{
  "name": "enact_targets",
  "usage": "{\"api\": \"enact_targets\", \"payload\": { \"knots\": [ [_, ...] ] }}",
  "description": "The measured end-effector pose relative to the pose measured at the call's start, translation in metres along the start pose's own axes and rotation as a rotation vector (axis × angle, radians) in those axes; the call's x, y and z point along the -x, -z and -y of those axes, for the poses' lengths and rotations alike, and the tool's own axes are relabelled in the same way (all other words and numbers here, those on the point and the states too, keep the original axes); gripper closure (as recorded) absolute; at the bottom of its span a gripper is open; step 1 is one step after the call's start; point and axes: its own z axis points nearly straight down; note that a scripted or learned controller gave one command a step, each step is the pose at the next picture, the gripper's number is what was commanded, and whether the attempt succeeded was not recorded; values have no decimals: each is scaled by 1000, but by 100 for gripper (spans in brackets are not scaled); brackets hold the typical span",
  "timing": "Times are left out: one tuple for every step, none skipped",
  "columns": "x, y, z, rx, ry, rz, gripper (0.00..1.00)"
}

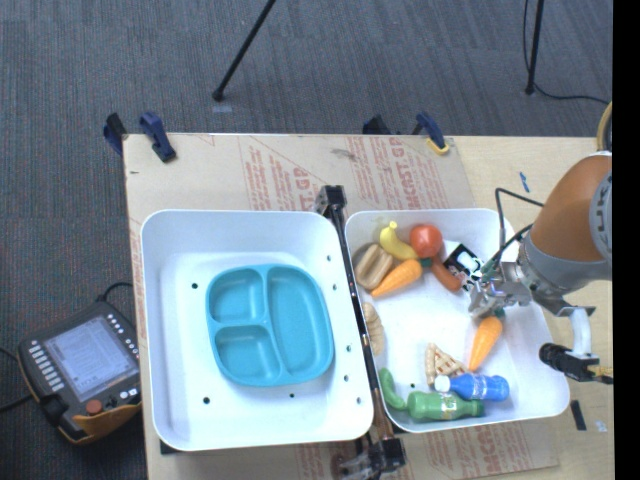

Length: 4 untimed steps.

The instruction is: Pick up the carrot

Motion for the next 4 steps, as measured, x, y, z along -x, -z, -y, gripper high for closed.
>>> {"api": "enact_targets", "payload": {
  "knots": [
    [-52, 58, -1, -1, -261, -1, 100],
    [-52, 58, -1, -1, -260, 0, 0],
    [-48, 0, 54, -3, -15, -2, 0],
    [-13, 0, 48, -12, 40, -22, 0]
  ]
}}
